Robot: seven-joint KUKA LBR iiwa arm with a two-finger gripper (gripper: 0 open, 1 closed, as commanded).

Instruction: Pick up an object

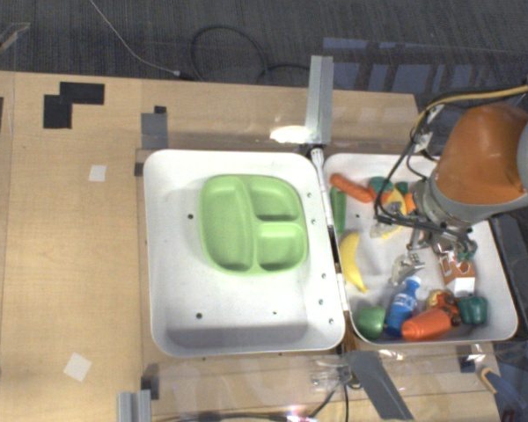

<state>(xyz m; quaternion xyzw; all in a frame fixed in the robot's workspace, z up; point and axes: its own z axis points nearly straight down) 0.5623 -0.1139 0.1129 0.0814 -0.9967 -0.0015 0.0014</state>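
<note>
While reaching in from the right desk edge, the arm (480, 161) is bent steeply down over the right bin (503, 323). The gripper (415, 258) is seen among the toys, just above the blue bottle (404, 301) near the bin's front edge; its opening cannot be told.

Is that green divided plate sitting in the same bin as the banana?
No, the green divided plate lies alone in the left bin, while the banana lies in the right bin among other toys.
</note>
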